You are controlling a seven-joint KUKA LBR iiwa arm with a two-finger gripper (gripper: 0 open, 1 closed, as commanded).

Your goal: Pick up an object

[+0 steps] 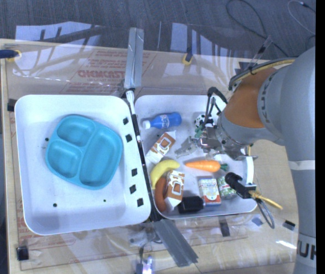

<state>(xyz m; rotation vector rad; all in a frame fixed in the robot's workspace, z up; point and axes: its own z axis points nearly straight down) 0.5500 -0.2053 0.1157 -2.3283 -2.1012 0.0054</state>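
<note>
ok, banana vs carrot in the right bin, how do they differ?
The banana is yellow and curved; the carrot is orange and straight, tapering. The banana lies against the bin's left wall, while the carrot lies mid-bin, just below the gripper. Both rest loose among the clutter.

You've got a bench (65,76) carrying two white bins side by side: left bin (31,198), right bin (157,108).

The arm (302,124) is smooth grey with 1 orange band (243,104) above the wrist; thin black cables (211,99) loop beside its dark metal gripper (207,138).
</note>
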